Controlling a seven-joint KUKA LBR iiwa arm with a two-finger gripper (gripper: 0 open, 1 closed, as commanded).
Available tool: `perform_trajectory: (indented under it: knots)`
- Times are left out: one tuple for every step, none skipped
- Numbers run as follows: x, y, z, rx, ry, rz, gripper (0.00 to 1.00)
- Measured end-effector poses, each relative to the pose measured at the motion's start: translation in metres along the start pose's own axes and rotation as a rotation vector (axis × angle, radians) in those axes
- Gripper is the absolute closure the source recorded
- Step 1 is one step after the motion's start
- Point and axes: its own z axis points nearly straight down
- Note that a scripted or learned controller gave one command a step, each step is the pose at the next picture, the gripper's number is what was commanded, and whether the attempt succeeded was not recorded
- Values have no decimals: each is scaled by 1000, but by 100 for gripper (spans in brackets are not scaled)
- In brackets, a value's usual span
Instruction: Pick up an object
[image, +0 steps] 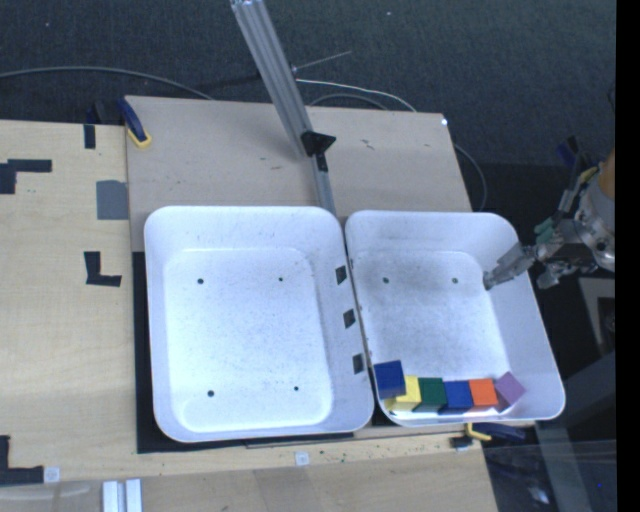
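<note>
- A row of small coloured blocks lies along the near wall of the right-hand shallow white plastic bin (430, 270): a dark blue cube (388, 377) at the left, perched partly on a flat yellow block (405, 399), then a green block (431, 391), a second blue block (458, 394), an orange block (483, 392) and a pale purple block (509, 387) tilted into the near right corner.
- The blocks touch one another, packed tightly against the bin wall.
- The left-hand shallow white bin (240, 320) sits just beside it on the pale wooden tabletop (60, 300).
- The robot's hand (505, 268) hangs at the right bin's far right rim, well apart from the blocks; it has hold of nothing, and how far it is open I cannot tell.
- By their look, the blocks are probably light, stiff and solid, of wood or foam; they should not crush or deform under a firm pinch.
- Their smooth flat faces suit a two-sided grip, though a light block may skid or tip if struck off-centre.
- The dark blue cube seems the easiest to take: it stands highest, and its left face is free.
- The middle blocks offer little gap for a finger, since neighbours and the wall crowd them.
- The purple block's tilt and corner position would likely make a square hold awkward.
</note>
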Motion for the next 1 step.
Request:
perform_trajectory:
  knots:
    - [65,54,-12,-3,1,-8,0]
